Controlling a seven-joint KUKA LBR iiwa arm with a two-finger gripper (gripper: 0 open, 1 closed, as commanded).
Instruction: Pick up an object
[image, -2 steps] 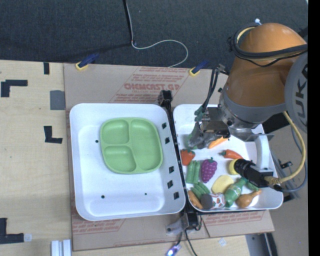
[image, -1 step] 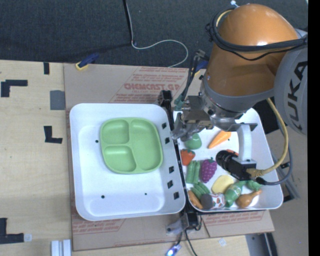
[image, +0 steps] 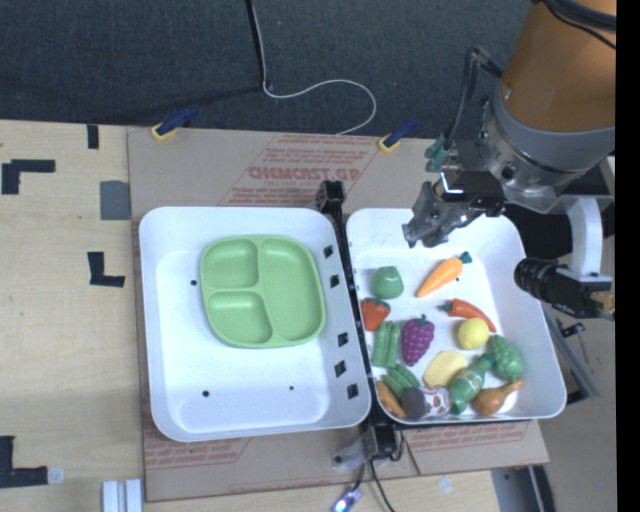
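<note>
My gripper (image: 428, 232) hangs over the far part of the right bin (image: 385, 228), above and left of an orange carrot (image: 441, 276). Nothing shows between its dark fingers. Below it lie a green pepper (image: 388, 282), a red tomato (image: 374, 313), a purple grape bunch (image: 417, 339), a green pea pod (image: 385, 342), a red chilli (image: 466, 311), a yellow lemon (image: 473, 332), a broccoli (image: 504, 358), a yellow banana (image: 444, 367) and a brown pear (image: 493, 399).
The left bin (image: 170, 300) holds a green divided plate (image: 264, 290). A black clip strip (image: 343, 300) runs between the two bins. More toy food crowds the right bin's near corner.
</note>
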